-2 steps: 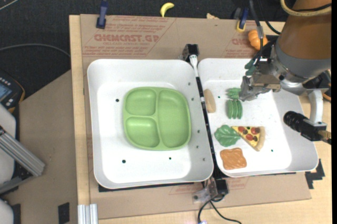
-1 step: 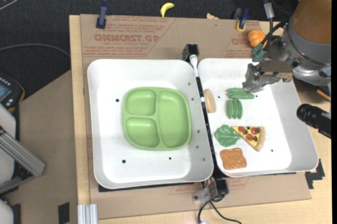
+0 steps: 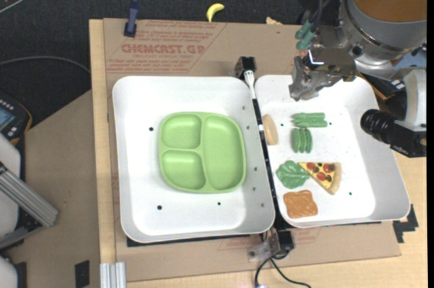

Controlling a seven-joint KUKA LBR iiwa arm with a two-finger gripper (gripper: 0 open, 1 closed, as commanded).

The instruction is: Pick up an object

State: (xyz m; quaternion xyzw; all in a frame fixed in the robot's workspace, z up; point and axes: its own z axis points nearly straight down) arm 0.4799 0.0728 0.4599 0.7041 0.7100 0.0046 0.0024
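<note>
My gripper [image 3: 306, 91] hangs over the far part of the right bin [image 3: 366, 144], just above and behind a green bean pod [image 3: 309, 120]. Nothing shows between its fingers. In the same bin lie a second green pod piece [image 3: 302, 139], a tan bread stick [image 3: 270, 130] by the left wall, a green leaf [image 3: 292, 174], a pizza slice [image 3: 322, 173] and a brown toast slice [image 3: 300, 204]. The left bin [image 3: 135, 104] holds a green divided plate [image 3: 202, 151].
A black clip [image 3: 245, 67] sits where the two bins meet at the back. On the cardboard behind lie a blue clamp [image 3: 131, 19] and a yellow banana toy [image 3: 214, 10]. Robot hardware stands along the right bin's right wall.
</note>
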